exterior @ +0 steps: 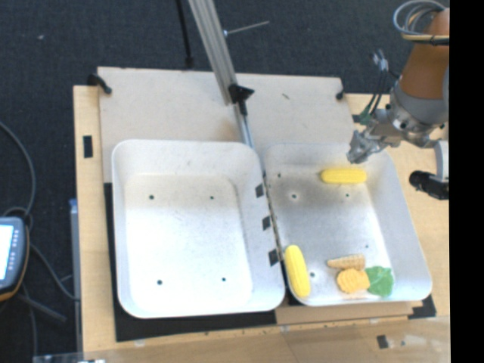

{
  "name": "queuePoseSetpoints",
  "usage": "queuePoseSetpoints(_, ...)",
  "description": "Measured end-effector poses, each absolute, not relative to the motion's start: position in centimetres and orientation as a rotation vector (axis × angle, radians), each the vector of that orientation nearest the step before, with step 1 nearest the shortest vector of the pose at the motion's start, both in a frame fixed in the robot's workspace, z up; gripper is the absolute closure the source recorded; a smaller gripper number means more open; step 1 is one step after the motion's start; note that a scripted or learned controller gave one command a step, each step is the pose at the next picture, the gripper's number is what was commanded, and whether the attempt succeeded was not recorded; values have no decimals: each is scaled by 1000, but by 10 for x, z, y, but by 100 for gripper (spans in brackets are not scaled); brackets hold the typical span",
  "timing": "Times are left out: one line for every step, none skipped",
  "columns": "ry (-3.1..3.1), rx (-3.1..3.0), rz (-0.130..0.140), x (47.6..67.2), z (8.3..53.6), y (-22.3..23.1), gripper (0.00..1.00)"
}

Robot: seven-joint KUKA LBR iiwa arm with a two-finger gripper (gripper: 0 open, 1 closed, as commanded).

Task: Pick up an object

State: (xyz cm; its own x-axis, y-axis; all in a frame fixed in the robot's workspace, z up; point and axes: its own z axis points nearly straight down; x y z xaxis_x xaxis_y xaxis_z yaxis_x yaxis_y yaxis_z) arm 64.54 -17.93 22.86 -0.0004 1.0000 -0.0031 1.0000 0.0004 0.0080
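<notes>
Camera view looks down at a slant on my bench (91,203), with two shallow white bins side by side on it. My arm (422,66) comes in from the right, grey with the orange band above the wrist, and my gripper (360,151) hangs over the far right corner of the right bin (401,210). It points down and to the left, and its tip sits just beside the far end of a yellow corn cob (342,175) that lies crosswise on the bin floor near the far wall. Nothing shows between my fingers; whether they are spread or closed I cannot tell from this angle.

That same bin has more things along its near edge. A second, longer yellow cob (297,271) lies against the near left corner, close to the divider between the bins. To its right lie a small tan ridged piece (346,262), an orange round piece (352,280) just nearer than it, and a green leafy piece (380,280) touching the orange one on its right. These four are well apart from my gripper.

The left bin (189,225) shows its speckled white floor with a few dark dots. A slanted metal rail (215,44) rises from between the bins toward the far left. At the left edge a small screen (7,252) with cables sits on the dark floor.
</notes>
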Motion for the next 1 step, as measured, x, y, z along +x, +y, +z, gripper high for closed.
queuePoseSetpoints(2221, 2214, 4, 646, 264, -180, 100)
